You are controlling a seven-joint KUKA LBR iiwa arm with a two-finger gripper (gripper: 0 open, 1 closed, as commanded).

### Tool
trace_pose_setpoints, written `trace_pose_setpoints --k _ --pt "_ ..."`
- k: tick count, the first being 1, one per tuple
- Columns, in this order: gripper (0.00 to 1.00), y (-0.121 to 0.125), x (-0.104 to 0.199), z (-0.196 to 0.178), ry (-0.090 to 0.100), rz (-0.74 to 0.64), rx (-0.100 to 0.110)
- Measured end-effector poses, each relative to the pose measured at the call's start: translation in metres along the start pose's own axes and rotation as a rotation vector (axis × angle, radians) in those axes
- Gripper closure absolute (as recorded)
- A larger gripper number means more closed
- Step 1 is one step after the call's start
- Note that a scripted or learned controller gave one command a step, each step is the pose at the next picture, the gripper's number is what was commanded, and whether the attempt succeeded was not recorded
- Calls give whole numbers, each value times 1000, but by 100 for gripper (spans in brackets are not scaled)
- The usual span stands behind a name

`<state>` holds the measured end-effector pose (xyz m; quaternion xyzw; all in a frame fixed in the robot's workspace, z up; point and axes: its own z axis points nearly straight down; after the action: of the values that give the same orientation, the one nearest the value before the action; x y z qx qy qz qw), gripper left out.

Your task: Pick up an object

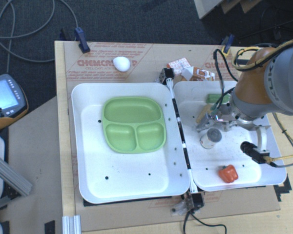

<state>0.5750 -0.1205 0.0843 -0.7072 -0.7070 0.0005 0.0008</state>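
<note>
My gripper [213, 125] hangs low over the left half of the right bin [249, 179], on the grey arm reaching in from the right. Just below it sits a small grey, see-through round thing [210, 137], very close to the gripper; I cannot tell whether they touch. A tan stick-like piece [203, 113] lies just left of the gripper. A green thing [216, 99] at the bin's back is partly hidden by the arm. A red-orange toy vegetable [228, 173] rests near the bin's front edge, apart from the gripper.
The left bin [88, 169] holds a green divided plate [134, 124]. Outside the bins, a white egg-shaped thing [121, 63] and a crumpled wrapper [185, 70] lie on the bench at the back. A ridge [179, 130] separates the two bins.
</note>
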Motion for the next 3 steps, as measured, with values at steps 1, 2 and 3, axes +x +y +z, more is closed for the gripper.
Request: trace_pose_setpoints --k 1,2,3 --pt "0 -25 3 0 1 0 1" --pt "100 -25 3 -10 0 0 -1" --pt "100 -41 -32 -41 -2 1 -4"
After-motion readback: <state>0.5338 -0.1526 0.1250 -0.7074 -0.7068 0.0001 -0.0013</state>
